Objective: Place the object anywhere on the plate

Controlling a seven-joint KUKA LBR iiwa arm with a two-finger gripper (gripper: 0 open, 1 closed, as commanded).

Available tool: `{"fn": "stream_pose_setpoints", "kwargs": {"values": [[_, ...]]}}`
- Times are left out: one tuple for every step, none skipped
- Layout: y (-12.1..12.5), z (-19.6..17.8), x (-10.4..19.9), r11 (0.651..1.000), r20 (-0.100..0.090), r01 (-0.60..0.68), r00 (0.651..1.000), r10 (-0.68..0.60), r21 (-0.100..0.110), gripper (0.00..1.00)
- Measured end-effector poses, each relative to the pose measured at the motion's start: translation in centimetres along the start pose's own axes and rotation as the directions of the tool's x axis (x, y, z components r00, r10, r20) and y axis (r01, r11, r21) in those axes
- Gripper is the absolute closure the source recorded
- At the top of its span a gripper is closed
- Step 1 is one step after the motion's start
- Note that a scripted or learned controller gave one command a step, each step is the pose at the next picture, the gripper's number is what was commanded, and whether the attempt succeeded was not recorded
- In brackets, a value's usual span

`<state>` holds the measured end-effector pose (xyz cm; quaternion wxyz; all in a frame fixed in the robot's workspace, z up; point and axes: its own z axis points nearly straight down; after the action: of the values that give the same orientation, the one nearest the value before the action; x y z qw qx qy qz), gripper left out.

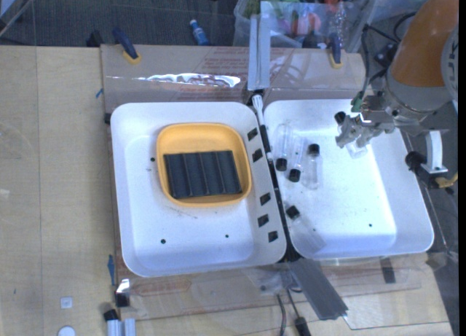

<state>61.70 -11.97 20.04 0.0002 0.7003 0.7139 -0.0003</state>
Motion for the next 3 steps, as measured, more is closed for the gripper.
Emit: {"fn": "stream_pose_setpoints", "kwargs": {"values": [[2.3,-2.9,2.2,0.99,0.001,0.142,0.99,-0.142,-0.004,1.0],[0.8,-0.5,5.8,0.886,-0.003,0.463,0.886,-0.463,0.0,1.0],[3.3,-0.7,8.1,0.766,0.003,0.643,0.766,-0.643,-0.005,1.0]]}}
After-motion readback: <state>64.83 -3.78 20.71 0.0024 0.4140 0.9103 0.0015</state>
